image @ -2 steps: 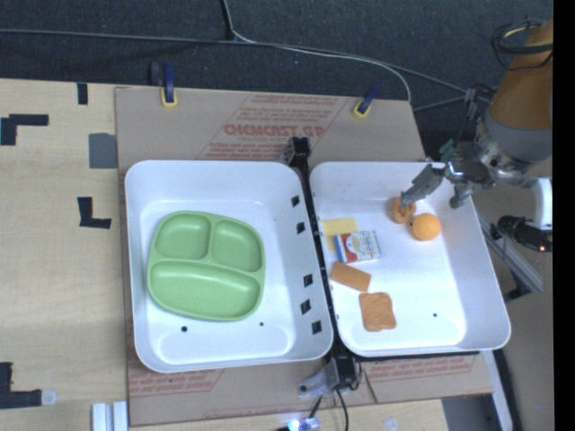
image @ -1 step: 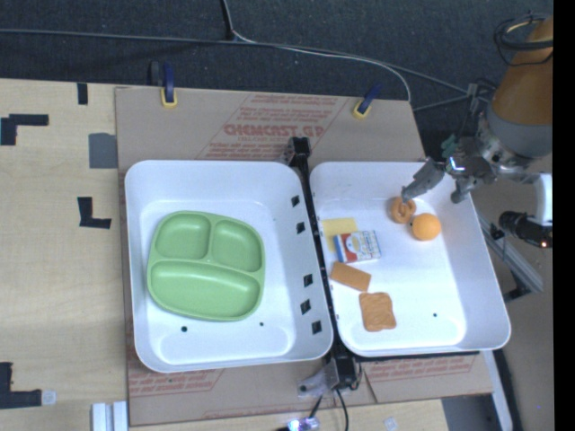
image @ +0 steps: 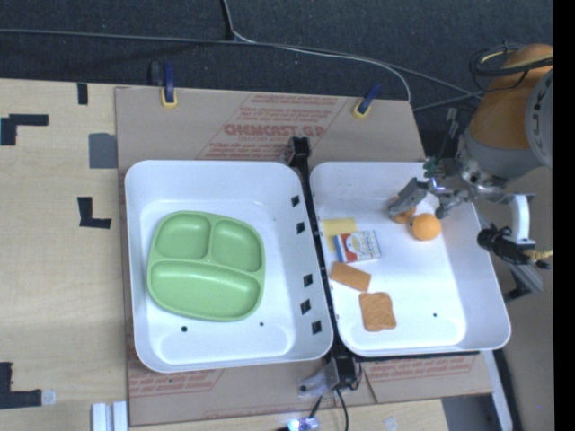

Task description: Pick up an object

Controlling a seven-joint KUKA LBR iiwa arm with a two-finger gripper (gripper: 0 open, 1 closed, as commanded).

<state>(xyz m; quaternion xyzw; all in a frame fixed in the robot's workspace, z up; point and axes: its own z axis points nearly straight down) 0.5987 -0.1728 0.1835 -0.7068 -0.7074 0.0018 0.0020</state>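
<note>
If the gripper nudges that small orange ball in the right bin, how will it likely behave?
The orange ball looks round and smooth, so it would probably roll across the right bin floor rather than stay put. It sits right beside the gripper, so a glancing touch may push it away.

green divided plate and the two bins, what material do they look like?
Green plate: likely moulded plastic, semi-matte; uniform colour, soft rounded compartment ridges, faint sheen. Left bin and right bin: probably thin formed plastic, smooth white; rounded corners and thin lips. Cannot rule out coated metal.
</note>
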